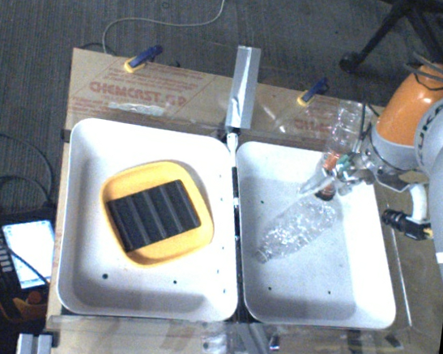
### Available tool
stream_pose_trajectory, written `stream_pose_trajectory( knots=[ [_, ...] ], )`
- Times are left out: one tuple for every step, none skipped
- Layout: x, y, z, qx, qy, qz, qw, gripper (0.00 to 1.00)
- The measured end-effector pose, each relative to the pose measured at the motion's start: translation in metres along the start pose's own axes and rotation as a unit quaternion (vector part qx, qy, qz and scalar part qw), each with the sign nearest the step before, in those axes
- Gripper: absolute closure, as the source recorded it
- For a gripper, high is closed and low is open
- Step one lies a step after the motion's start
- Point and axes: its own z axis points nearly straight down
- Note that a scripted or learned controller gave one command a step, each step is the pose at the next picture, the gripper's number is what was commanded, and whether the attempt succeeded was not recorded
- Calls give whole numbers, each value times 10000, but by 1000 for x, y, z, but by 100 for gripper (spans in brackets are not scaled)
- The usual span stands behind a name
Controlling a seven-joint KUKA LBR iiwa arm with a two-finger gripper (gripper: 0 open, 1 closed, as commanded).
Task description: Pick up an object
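A clear plastic bottle point(296, 226) lies slantwise in the right bin point(352, 297), with its neck and dark cap pointing up and to the right. My gripper point(342, 169) hangs over the bin's upper right corner, right at the bottle's neck end, and seems to touch it. The grey arm with its orange band point(412, 101) comes in from the right edge. In the left bin point(78, 266) a yellow, rounded holder with a black ribbed insert point(157, 213) rests flat.
A metal post point(243, 85) stands at the back between the two bins, on a cardboard sheet held by blue clamps point(143, 57). A tablet point(19, 248) and cables lie on the floor at the left.
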Motion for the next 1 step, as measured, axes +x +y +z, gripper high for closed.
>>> stream_pose_trajectory(
  knots=[
    [108, 27, -96, -133, -121, -526, 9985, 100]
  ],
)
